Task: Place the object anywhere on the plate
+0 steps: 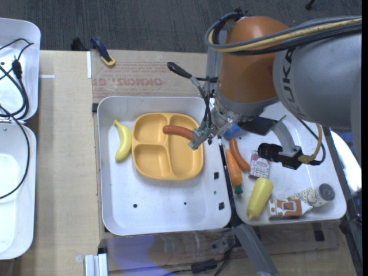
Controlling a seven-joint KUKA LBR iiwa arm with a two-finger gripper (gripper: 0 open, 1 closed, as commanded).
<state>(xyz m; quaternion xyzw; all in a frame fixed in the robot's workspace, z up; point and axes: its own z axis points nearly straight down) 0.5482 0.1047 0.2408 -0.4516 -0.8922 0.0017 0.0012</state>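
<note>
A reddish-brown sausage (177,132) lies on the yellow divided plate (152,160), across its upper right compartment. The plate sits in the left bin (167,211). My gripper (199,137) hangs over the plate's right rim, right at the sausage's right end. The big grey and orange arm above it hides most of the wrist.
A yellow banana (122,141) lies in the left bin, left of the plate. The right bin (333,211) holds a carrot (233,168), a second sausage (240,156), a yellow bottle (259,196), a small packet (260,166) and a carton (291,207).
</note>
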